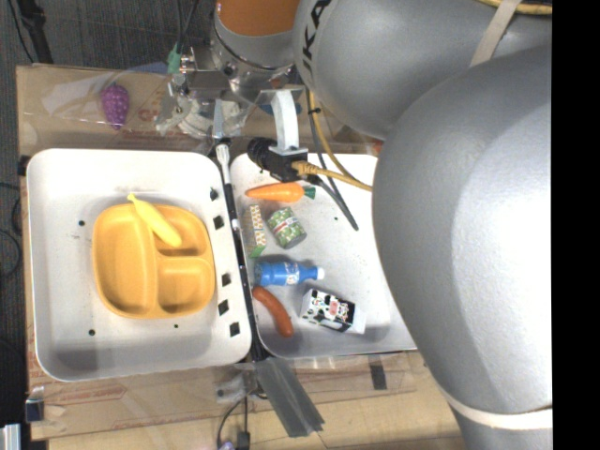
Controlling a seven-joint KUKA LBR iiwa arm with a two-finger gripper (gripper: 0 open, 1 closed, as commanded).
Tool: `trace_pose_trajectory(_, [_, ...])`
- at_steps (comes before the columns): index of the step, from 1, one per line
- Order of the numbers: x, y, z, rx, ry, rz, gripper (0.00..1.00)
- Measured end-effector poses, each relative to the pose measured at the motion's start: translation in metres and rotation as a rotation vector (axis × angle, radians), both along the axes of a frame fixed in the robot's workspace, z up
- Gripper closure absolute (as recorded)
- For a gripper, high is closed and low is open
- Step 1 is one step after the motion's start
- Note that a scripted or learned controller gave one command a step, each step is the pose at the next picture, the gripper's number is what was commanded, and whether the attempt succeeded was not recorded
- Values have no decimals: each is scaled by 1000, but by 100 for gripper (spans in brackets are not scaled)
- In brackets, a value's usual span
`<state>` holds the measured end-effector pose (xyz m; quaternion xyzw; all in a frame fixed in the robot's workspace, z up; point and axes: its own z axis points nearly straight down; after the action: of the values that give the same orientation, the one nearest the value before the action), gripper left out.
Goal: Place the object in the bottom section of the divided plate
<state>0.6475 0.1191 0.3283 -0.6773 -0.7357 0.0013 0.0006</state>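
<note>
A yellow divided plate (117, 275) lies in the left bin (56, 345). A yellow banana-shaped object (156, 221) rests slanted across the plate's upper part, its top end poking past the rim. My gripper (217, 120) hangs over the back edge of the bench, above the wall between the two bins and well apart from the plate. Nothing shows beneath it. The right bin (361, 223) holds a carrot (275, 193), a green packet (286, 227), a blue bottle (286, 273), a red-brown sausage (273, 311) and a black-and-white carton (329, 310).
The big grey arm covers the right side of the right bin. A purple object (114, 104) lies on the bench behind the left bin. A small striped item (255, 224) sits by the divider. Black clips line the wall between the bins.
</note>
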Motion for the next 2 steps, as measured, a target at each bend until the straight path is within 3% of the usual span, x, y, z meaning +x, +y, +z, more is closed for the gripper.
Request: trace_pose_trajectory(2, [0, 0, 0, 0, 0, 0, 0])
